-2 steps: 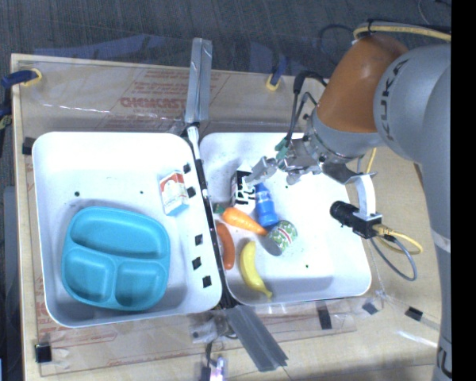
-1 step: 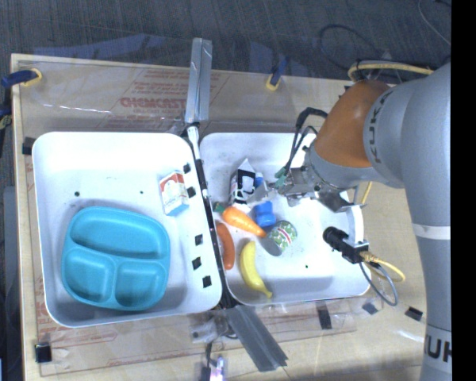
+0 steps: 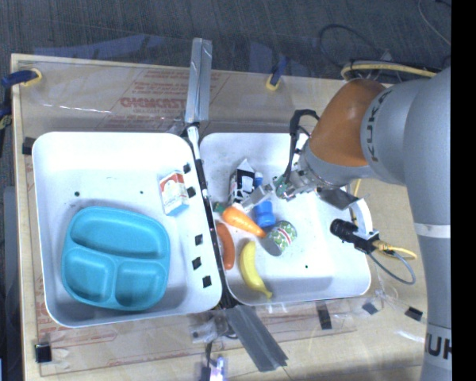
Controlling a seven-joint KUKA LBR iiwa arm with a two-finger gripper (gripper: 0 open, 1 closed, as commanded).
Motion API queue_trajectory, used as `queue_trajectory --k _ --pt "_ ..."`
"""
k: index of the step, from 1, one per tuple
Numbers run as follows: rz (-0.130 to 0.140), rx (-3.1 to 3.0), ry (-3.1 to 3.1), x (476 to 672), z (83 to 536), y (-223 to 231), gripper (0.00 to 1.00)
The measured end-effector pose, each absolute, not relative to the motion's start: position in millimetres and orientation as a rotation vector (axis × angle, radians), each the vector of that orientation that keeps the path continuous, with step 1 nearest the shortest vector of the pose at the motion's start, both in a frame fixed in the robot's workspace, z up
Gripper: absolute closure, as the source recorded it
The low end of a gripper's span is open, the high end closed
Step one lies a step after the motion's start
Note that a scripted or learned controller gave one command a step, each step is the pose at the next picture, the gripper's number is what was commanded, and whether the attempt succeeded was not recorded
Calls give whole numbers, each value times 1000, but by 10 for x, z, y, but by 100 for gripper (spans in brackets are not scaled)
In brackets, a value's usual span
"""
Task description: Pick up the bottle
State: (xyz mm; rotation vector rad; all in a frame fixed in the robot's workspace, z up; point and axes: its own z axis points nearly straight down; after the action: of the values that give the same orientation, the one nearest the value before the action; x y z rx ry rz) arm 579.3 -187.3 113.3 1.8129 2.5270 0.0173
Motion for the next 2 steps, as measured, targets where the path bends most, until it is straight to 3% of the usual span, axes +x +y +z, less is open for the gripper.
queue_trajectory --k 1,2 --pt "21 1804 2530 5809 1249 -1861 100" --pt "21 1804 2530 5808 1246 -1860 0"
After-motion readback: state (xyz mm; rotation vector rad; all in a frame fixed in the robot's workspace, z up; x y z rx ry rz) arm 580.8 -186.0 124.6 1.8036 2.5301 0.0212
